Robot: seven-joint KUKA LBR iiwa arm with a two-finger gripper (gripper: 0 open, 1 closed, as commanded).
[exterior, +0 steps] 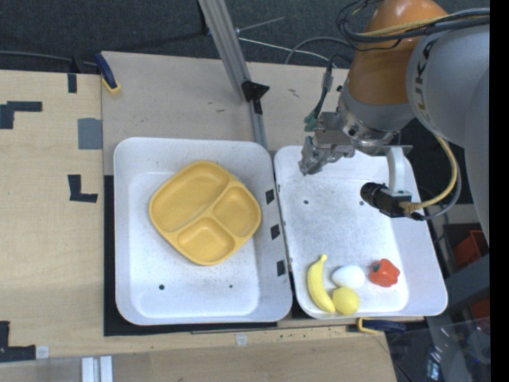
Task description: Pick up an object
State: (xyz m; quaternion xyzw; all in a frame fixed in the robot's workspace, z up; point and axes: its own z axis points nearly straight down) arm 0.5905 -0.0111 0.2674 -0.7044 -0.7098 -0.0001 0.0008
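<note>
banana point(319, 286) | lies at the near edge of the right bin point(318, 213), touching the lemon point(345, 301), white egg point(347, 276) just beside | my gripper point(311, 162) hangs well apart over the bin's far corner, carrying nothing; whether clenched or released I cannot tell | likely light, smooth, curved: I'd pinch mid-body across its width.

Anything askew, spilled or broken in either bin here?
Nothing damaged or spilled. The yellow divided tray lies rotated askew in the left bin. The banana, white egg, lemon and red pepper huddle at the right bin's near edge.
</note>
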